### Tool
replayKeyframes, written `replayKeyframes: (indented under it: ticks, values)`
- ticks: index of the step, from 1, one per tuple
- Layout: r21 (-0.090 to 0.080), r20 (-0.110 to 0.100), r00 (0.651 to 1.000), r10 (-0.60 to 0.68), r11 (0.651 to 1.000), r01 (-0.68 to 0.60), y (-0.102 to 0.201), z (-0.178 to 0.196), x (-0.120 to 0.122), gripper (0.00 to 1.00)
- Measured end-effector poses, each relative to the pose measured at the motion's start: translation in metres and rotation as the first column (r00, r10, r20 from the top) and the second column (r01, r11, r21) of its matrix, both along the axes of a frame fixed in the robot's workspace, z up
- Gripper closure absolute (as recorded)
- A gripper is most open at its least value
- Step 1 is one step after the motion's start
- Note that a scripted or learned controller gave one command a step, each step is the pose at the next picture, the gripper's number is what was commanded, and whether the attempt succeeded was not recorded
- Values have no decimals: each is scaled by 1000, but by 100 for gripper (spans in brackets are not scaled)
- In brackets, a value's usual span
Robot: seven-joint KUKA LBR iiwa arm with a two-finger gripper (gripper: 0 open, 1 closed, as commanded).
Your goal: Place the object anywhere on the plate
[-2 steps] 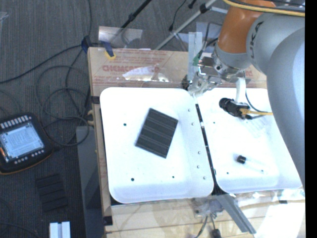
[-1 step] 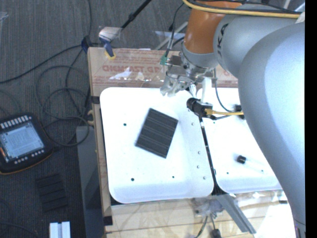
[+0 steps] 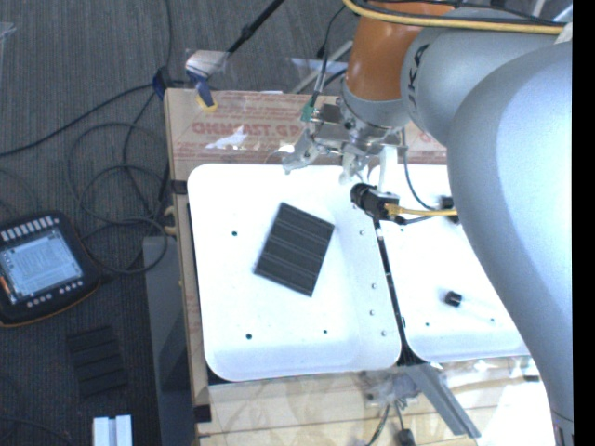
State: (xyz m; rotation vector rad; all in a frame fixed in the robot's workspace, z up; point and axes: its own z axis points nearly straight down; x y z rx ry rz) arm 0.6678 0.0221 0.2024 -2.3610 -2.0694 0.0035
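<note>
A dark ribbed rectangular plate (image 3: 295,249) lies flat in the left white bin (image 3: 223,342), and its long axis runs at a slant, upper right corner toward the far rim, lower left corner toward the bin's middle. Over in the right bin (image 3: 465,342) sits a small black object (image 3: 453,298), well apart from the plate, with the divide between the bins lying between them. The gripper (image 3: 358,177) hangs above the far edge where the two bins meet; I cannot tell its state from this angle, and nothing shows in its grasp.
</note>
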Motion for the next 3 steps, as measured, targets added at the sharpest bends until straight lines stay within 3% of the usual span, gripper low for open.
replayKeyframes:
  ticks: [1, 2, 3]
  values:
    - [1, 3, 817, 576, 817, -576, 44, 12, 0, 0]
    - [-2, 6, 211, 977, 211, -977, 85, 15, 1, 0]
    - [-5, 5, -418, 908, -418, -909, 121, 56, -33, 0]
